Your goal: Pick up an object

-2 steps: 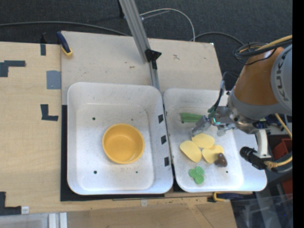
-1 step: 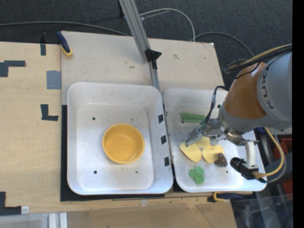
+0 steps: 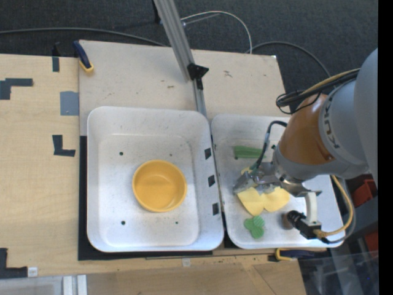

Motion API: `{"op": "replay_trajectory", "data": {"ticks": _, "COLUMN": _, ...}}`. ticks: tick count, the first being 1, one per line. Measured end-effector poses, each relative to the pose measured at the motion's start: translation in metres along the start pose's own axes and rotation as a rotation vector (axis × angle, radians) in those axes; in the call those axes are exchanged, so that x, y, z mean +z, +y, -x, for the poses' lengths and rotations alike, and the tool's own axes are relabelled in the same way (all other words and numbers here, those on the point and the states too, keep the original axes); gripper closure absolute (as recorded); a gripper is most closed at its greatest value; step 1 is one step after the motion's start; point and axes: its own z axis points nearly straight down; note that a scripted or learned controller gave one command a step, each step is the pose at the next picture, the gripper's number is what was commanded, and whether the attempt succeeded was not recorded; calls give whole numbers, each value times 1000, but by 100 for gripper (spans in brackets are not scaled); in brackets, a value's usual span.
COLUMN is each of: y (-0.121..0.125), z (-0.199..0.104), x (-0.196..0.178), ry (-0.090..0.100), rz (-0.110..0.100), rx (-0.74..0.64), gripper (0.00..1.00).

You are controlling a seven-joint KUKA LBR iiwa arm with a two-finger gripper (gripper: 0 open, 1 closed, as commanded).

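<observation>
In the right bin [image 3: 230, 232], my gripper [image 3: 250, 181] is low, right over a pale yellow soft object [image 3: 261, 201]. A dark green stick-like piece [image 3: 247, 151] lies just behind the gripper. A small green knobbly object [image 3: 254, 227] sits near the bin's front wall. The grey arm with its orange band [image 3: 304, 137] comes in from the right and covers the bin's right side. The gripper's tips seem to touch the yellow object's top edge.
The left bin [image 3: 101, 165] holds a yellow bowl [image 3: 159, 185] near its middle. A grey metal pole [image 3: 178, 35] slants down to the wall between the bins. A black cable fitting [image 3: 299, 221] hangs at the right bin's front right.
</observation>
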Motion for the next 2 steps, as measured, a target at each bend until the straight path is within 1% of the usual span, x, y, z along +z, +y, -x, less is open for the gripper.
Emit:
{"op": "replay_trajectory", "data": {"ticks": 1, "y": 0, "z": -1, "x": -10, "ry": 2, "rz": -2, "rx": -1, "gripper": 100}}
{"op": "replay_trajectory", "data": {"ticks": 2, "y": -6, "z": 7, "x": -63, "ry": 2, "rz": -3, "rx": 2, "gripper": 100}}
